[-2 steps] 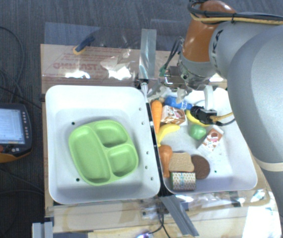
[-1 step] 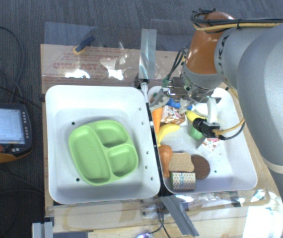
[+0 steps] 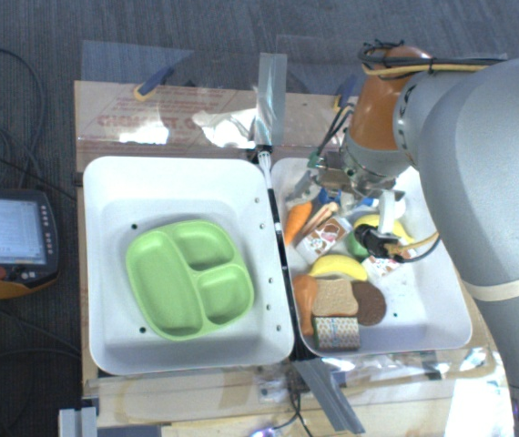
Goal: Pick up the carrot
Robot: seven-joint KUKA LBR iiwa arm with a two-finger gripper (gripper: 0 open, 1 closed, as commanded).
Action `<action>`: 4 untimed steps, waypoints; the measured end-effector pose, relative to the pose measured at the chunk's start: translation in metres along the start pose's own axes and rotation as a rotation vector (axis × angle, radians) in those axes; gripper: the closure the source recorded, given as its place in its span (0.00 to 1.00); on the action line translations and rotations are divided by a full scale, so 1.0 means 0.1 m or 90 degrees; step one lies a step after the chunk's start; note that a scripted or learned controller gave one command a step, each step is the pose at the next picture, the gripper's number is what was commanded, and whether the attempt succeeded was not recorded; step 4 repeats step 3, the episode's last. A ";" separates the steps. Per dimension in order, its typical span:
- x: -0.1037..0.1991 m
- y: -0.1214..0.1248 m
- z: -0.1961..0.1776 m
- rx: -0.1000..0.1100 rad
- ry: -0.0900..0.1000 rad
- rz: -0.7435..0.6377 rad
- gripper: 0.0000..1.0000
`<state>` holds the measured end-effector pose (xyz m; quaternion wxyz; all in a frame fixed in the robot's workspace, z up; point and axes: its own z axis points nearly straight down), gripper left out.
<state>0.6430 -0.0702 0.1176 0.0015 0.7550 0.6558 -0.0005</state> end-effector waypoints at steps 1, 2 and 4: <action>-0.27 0.07 0.28 -0.003 0.001 0.044 0.00; -0.27 0.08 0.18 -0.006 -0.001 0.043 1.00; -0.09 -0.28 -0.79 0.001 0.000 0.257 1.00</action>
